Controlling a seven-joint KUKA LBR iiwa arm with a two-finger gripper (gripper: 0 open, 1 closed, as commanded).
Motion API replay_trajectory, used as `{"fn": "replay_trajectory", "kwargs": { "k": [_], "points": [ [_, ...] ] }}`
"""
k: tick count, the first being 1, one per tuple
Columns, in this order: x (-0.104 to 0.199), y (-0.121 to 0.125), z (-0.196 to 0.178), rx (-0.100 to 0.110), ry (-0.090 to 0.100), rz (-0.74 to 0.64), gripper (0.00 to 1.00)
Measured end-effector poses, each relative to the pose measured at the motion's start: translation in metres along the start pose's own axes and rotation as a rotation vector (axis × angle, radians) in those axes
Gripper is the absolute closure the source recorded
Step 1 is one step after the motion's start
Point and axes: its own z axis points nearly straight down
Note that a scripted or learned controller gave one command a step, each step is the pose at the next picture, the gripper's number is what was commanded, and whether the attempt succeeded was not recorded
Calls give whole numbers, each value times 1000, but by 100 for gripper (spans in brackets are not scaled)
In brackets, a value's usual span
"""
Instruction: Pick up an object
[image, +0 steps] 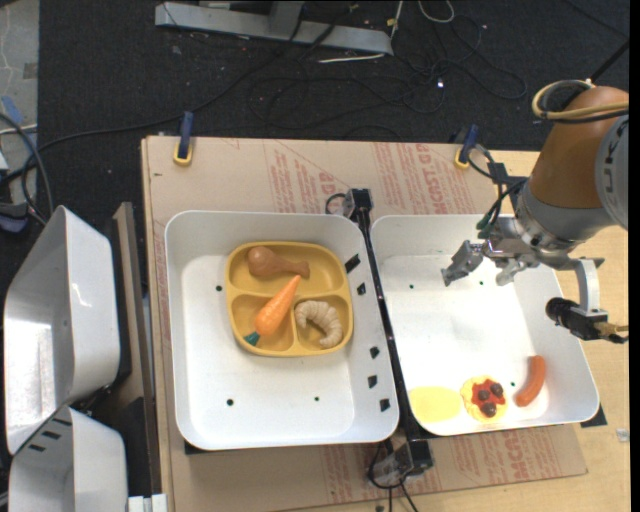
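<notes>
Orange-red sausage (530, 381) near the front right corner of the right bin (430, 240) looks like my easiest pick: small plastic toy food by the look of it, so I'd judge it light, stiff and a bit slick. It lies tilted, top end leaning right, close to the bin's right wall. Best hold would be across its middle, jaws closing on the narrow width; gripping near an end would probably let it pivot or squirt out. The wall just beside it could crowd one finger. Left of it, along the front edge, sits a small round piece with red and dark bits on top (486, 395), and just beside that a flat yellow disc (434, 403). The disc looks thin and hard to get under, poor first choice. My gripper (482, 260) hangs over the upper part of the right bin, well apart from all three, nothing between its fingers as far as I can see; whether it's spread or closed I cannot tell from this angle. Left bin (190, 330) holds a yellow divided plate (338, 252) with a drumstick (276, 263), carrot (278, 306) and shrimp (321, 320), one per compartment, awkward to reach into.
</notes>
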Motion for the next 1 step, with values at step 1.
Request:
{"fn": "replay_trajectory", "kwargs": {
  "k": [1],
  "points": [
    [0,3,-9,-14,-2,-3,0]
  ]
}}
